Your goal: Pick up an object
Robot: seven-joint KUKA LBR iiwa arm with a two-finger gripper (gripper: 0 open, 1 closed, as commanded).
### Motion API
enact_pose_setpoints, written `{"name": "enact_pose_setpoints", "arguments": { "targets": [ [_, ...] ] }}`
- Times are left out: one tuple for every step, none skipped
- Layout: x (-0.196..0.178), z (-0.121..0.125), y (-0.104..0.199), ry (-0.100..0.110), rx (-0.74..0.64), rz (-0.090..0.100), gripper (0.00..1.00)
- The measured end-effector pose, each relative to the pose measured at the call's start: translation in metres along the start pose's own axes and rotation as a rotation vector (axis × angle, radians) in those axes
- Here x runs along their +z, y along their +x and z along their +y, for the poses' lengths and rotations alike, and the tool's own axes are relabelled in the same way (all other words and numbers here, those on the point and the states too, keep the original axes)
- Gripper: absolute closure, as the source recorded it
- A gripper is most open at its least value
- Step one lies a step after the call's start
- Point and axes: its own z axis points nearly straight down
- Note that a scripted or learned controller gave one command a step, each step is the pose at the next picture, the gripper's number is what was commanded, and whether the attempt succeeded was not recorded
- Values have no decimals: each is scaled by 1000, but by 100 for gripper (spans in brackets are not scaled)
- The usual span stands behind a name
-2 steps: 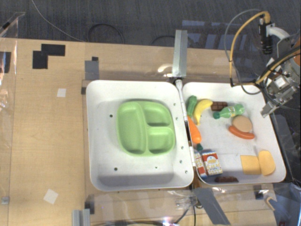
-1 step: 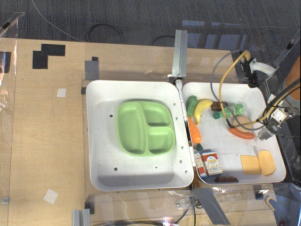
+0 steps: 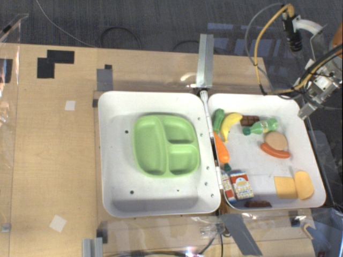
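Note:
The right bin (image 3: 300, 143) holds several toy foods. Along its far side lie a banana (image 3: 230, 125), a green vegetable (image 3: 218, 119), a brown piece (image 3: 249, 120) and a green bottle (image 3: 263, 126). A carrot (image 3: 222, 150) lies along the left wall. Near the middle are a round bun (image 3: 276, 140) and a red sausage (image 3: 275, 152). A yellow block (image 3: 285, 187), an orange-yellow piece (image 3: 304, 184) and a red-and-white carton (image 3: 241, 186) sit at the front. My gripper (image 3: 311, 107) hangs just outside the bin's far right corner, above the rim, touching no object.
The left bin (image 3: 115, 143) holds a green divided plate (image 3: 166, 145). A metal post (image 3: 203, 63) stands behind the wall between the bins. Cables and a hose (image 3: 268, 25) loop above the right bin's far edge. A dark bar (image 3: 258, 203) lies at the right bin's front wall.

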Motion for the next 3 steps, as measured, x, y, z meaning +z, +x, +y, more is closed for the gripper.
{"name": "enact_pose_setpoints", "arguments": {
  "targets": [
    [60,29,-17,-5,-293,-7,100],
    [76,56,-24,-5,-687,-6,100],
    [9,3,1,-2,-574,-3,100]
  ]
}}
